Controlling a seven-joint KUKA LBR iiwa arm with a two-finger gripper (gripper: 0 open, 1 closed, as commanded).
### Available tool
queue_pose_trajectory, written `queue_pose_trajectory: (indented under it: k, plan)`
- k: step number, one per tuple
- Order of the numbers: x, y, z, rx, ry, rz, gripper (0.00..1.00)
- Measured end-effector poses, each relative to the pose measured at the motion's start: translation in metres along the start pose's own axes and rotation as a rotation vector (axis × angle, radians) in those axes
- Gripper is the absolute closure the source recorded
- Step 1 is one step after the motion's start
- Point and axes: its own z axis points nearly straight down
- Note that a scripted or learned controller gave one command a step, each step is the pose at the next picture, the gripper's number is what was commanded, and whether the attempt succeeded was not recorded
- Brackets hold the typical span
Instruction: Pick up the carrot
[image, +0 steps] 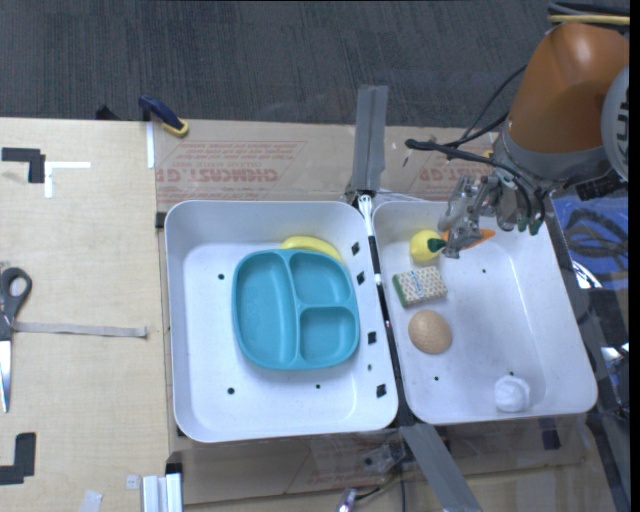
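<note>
1. Far left on the bench there's a pair of scissors (12, 300) lying flat, well apart from the bins.
2. Left bin (190, 330) has a blue divided plate (296, 308) in it, with a yellow thing (312, 244) poking out from behind its far edge.
3. Right bin (545, 330): a yellow lemon-ish piece (426, 246), a green-edged sponge (420, 286), a tan egg (430, 331) and a small white object (511, 393).
4. The carrot (483, 236) is just a small orange sliver at the far end of the right bin, right at the gripper (462, 234).
5. The gripper's grasp state is unclear, honestly can't tell.
</note>
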Motion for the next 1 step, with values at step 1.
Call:
queue_pose_trajectory:
  k: [1]
  plan:
    - [-0.0017,0.0003,-0.0101,0.001,-0.005,-0.002,1.0]
